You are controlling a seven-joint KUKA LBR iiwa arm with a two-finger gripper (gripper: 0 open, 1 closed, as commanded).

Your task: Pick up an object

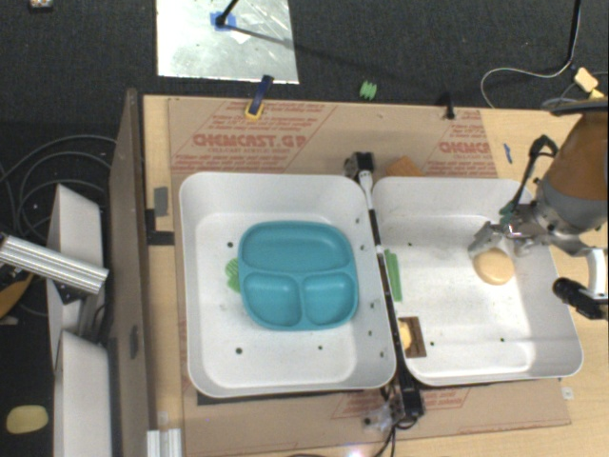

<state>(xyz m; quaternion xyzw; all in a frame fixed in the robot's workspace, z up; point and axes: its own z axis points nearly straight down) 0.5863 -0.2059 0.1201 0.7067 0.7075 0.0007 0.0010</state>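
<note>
Two white bins: left bin (205, 284) holds a teal tray (297, 272) w/ something green under its left edge; right bin (457, 355) has a pale round lump (494, 267), prob. light, smooth, may roll, so grip across its middle. Gripper (497, 234) sits just above/touching the lump; grip state can't tell. Bin floor slick, walls low, room enough around.

The arm (578, 174) is showing a broad orange band above a grey wrist, a black cable is looping beside it, and a metallic gripper (497, 236) is tipping it.
</note>
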